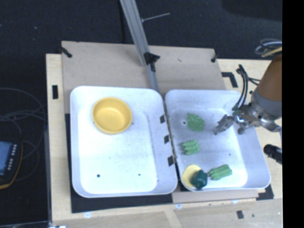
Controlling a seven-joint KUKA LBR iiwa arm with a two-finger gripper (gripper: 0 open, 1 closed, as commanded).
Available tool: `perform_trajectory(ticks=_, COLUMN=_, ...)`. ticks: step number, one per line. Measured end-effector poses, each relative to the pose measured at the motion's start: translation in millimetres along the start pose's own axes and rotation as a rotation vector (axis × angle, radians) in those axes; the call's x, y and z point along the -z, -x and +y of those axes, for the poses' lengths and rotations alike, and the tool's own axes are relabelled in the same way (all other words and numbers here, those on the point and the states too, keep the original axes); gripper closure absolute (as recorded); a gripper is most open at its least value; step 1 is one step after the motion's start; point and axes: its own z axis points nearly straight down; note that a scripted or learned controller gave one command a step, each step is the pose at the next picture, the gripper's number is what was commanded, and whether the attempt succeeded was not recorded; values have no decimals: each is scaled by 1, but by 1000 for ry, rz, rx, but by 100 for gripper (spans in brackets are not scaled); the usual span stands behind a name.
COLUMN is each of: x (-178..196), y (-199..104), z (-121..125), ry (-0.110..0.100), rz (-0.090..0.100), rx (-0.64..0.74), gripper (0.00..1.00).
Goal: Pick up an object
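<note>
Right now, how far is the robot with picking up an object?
Nothing looks picked yet. The gripper hovers with open fingers over the right bin, beside the upper green object, holding nothing. The other green pieces lie in the bin. Descending, closing and lifting remain.

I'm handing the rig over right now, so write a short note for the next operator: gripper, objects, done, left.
Gripper: over the right bin, fingers open, holding nothing.
Right bin: a green leafy piece near the gripper, a green ridged piece mid-bin, a green piece and a small yellow bowl with a dark green item at the near edge.
Left bin: a yellow bowl.
Done: no pick yet.
Left: grasp and lift one object.
</note>
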Motion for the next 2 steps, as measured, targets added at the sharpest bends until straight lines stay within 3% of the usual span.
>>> perform_trajectory(ticks=1, x=-42, y=2, z=1, ry=1, rz=-1, rx=0, gripper=0)
perform_trajectory(ticks=2, x=-30, y=2, z=3, ry=6, rz=0, rx=0, gripper=100)
